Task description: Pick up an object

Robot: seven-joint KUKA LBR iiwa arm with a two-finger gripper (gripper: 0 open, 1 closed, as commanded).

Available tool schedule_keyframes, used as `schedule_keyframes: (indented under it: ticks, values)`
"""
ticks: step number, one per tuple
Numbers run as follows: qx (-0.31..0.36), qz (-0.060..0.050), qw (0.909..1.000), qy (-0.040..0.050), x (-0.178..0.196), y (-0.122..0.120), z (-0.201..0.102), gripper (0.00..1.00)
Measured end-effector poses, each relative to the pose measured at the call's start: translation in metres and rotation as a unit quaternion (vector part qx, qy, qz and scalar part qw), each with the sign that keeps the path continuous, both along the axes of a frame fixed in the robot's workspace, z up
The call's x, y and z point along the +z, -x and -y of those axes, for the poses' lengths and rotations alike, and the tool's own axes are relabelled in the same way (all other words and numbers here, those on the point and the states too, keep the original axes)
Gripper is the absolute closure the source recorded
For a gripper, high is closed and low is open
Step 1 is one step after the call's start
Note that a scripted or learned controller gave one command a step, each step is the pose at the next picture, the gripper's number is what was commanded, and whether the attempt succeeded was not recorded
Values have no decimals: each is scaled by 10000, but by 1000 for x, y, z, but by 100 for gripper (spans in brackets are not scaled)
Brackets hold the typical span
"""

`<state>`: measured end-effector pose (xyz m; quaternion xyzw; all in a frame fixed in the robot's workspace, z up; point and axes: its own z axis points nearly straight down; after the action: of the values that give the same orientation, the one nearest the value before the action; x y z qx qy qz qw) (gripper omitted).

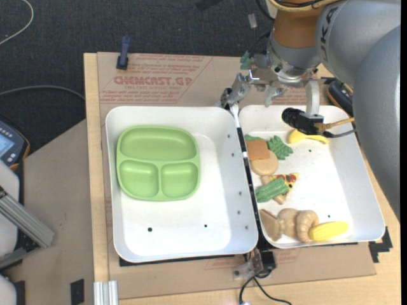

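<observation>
Gripper point(257, 89) sits over the 11 o'clock corner of the right bin point(334, 183); jaw state can't tell. Pickable stuff is in that bin: yellow piece point(304, 137) at 12, tan disc point(262, 157) and green bits point(273, 189) at 9, yellow lump point(329, 230) at 5. Green plate point(158, 164) sits in the left bin point(191, 234), toward 11.

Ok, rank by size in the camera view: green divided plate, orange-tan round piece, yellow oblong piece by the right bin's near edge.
Green divided plastic plate; then orange-tan round piece and yellow oblong piece, too alike to rank.
</observation>
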<state>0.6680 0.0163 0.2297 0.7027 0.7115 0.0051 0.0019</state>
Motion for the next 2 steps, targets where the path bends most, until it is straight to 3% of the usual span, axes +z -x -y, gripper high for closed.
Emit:
schedule_keyframes:
  ticks: [1, 2]
  values:
    - [-55, -42, 10000, 25, -5, 1, 9, 0]
    - [-15, 7, 10000, -2, 77, 1, -72, 0]
